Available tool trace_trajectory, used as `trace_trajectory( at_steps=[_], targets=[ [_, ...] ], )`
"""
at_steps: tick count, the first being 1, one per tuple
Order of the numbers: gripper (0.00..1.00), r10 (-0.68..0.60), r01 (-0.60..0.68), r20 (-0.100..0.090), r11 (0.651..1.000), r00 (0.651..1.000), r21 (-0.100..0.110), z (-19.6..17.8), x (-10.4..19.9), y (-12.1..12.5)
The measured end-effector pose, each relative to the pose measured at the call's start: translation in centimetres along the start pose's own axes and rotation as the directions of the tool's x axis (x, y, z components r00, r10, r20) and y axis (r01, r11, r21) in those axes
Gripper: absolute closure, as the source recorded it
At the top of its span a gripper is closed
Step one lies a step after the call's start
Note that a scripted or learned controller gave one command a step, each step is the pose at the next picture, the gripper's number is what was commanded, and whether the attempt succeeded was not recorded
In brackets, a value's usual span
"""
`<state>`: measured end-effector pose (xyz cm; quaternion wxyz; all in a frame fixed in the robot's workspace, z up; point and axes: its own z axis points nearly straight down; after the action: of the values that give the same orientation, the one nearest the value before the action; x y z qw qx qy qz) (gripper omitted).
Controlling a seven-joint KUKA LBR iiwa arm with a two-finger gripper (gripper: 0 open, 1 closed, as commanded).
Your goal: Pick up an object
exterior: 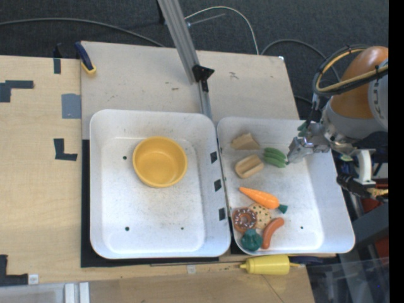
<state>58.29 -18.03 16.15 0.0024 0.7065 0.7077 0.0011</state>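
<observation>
Green pepper [274,156] lies at upper centre-right of the frame, in the right bin [315,232], just left of your gripper [295,151]. Whether its grip is open or closed cannot be told. Centre over the pepper before you close.

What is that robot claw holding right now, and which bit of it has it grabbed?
That cannot be told. The gripper is low over the right bin, right beside the green toy vegetable, but no object shows between its fingers.
</observation>
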Motion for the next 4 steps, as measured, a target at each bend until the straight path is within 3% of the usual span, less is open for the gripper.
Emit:
trace_trajectory(
  at_steps=[2,4],
  targets=[
    [1.0,0.0,0.0,0.0,1.0,1.0,0.0,-10.0,-1.0,0.1],
    [1.0,-0.005,0.005,-0.003,1.0,1.0,0.007,-7.1,10.0,2.1]
  ],
)
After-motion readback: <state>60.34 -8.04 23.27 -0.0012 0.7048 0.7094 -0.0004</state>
